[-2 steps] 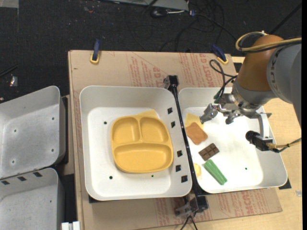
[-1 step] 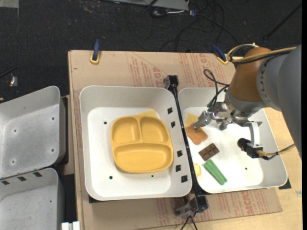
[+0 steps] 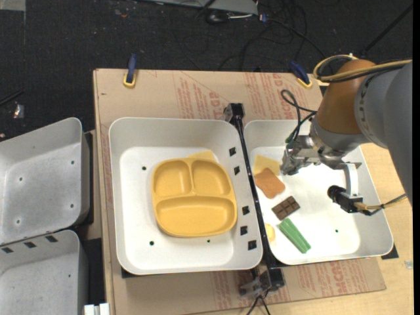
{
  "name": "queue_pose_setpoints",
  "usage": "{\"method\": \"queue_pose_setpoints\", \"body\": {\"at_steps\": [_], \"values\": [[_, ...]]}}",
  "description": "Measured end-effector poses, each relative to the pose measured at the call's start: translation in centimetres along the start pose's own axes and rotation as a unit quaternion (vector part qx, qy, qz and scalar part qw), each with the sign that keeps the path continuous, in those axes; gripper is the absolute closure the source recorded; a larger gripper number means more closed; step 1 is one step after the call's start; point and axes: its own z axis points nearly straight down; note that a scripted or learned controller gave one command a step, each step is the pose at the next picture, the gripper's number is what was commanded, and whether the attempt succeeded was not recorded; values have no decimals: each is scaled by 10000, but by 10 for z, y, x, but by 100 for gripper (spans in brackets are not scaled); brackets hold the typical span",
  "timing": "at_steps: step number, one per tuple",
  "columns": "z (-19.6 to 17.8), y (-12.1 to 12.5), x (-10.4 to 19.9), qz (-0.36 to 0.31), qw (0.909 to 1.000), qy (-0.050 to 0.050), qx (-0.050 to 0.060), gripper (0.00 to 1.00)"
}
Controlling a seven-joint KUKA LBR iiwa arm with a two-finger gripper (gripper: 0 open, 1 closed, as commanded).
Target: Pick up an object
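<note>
Gripper [image 3: 293, 161]: hung over the right bin [image 3: 367, 241], at 2 o'clock from the toast piece [image 3: 270, 183]; finger state cannot be told, possibly nothing held.
Objects: chocolate block [image 3: 285, 207] and green stick [image 3: 294, 235] lie at 5 o'clock of the toast.
Left bin [image 3: 131, 241]: yellow divided tray [image 3: 194, 197] is seated centrally.

- Red printed lettering is seen on the brown cardboard sheet [image 3: 197, 94] under the bins, repeated in slanted rows; the letters are too small and blurred to be read
- More of the same red print is seen along the cardboard's front strip, below the right bin [image 3: 328, 258]; it is likewise illegible
- No label, brand, number or sign is made out on the yellow divided tray [image 3: 194, 197]
</note>
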Motion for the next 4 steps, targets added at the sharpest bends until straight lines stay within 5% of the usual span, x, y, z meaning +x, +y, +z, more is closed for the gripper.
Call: {"method": "queue_pose_setpoints", "body": {"at_steps": [2, 3, 4], "values": [[-120, 8, 7, -26, 10000, -6, -2, 100], [-144, 9, 7, -26, 10000, -4, 8, 100], [-131, -8, 52, -34, 10000, 4, 40, 100]]}}
